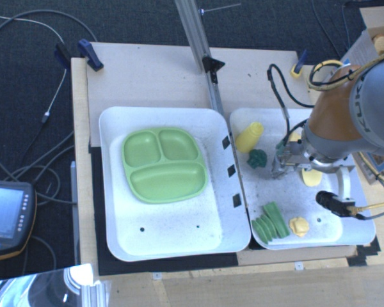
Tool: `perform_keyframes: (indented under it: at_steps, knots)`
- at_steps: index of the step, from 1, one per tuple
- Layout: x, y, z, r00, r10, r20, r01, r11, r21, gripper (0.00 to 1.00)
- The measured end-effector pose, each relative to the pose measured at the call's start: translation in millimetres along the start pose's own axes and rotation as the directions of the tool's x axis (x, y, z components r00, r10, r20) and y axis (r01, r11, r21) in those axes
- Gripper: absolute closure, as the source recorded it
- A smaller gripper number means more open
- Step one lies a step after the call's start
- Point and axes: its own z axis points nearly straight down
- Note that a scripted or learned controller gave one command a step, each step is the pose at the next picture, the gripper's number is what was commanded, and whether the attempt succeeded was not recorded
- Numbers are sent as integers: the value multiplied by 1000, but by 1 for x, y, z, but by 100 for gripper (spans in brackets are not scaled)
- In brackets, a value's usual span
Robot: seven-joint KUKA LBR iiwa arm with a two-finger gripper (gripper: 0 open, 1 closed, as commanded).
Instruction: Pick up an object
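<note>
Lower left of the frame: a screen unit (5,219) off the tabletop (147,75), with cables trailing over the dark floor.

Lower right, inside the right bin (333,238) near its bottom rim: a green ridged piece (271,221), and just beside it to the right a small yellow piece (299,226), the two apart from each other.

Centre left, in the left bin (112,190): a light green divided plate (164,165), lying flat in the upper half.

Centre right: the grey arm (345,117) with its orange band reaching in over the right bin, a black cable plug (333,202) hanging below it. A pale yellow piece (312,177) partly hidden under the wrist. End effector (283,165) down low over the bin floor, near the dark green piece (257,158) on its left and apart from it. Open or closed: cannot tell. Nothing seen gripped.

Further up in the same bin: a yellow bottle-shaped piece (249,136), tilted, just above the dark green piece and close to the bin's left wall.

Top of the frame: a metal pole (192,18) slanting down to the gap between the bins, and a blue clamp (89,53) at the tabletop's upper left corner.
</note>
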Motion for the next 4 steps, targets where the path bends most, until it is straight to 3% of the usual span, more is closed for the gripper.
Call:
perform_keyframes:
  at_steps: [1,2,3,4]
  knots:
    - [4,4,-64,1000,-2,3,2,1000,-8,100]
    - [4,5,-101,1000,-2,3,2,1000,-6,100]
    - [58,-12,-98,1000,-6,-2,6,1000,4,100]
    - [108,-33,-117,1000,-7,-2,7,1000,2,100]
